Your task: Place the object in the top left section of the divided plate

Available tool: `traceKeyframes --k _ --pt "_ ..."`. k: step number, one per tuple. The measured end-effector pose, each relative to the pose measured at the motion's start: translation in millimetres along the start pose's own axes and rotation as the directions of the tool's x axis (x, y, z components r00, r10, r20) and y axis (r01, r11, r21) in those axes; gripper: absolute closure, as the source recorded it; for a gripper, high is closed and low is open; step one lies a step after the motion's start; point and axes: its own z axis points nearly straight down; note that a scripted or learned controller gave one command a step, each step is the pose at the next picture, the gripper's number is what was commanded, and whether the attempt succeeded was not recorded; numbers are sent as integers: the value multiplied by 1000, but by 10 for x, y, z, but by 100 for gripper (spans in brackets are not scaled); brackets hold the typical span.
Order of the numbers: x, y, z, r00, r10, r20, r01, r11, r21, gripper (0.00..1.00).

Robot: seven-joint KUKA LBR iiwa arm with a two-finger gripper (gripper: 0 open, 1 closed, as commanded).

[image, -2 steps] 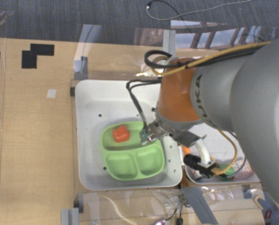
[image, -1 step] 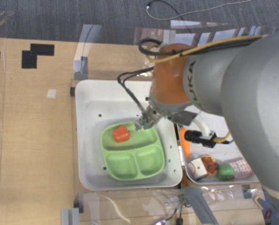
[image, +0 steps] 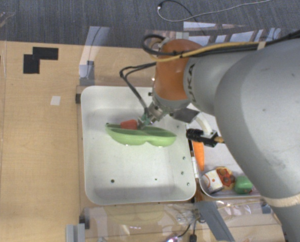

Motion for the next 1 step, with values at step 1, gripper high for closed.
traceKeyframes --k 1 --pt "107 -258 -10 983 -181 3 181 983 -3 100"
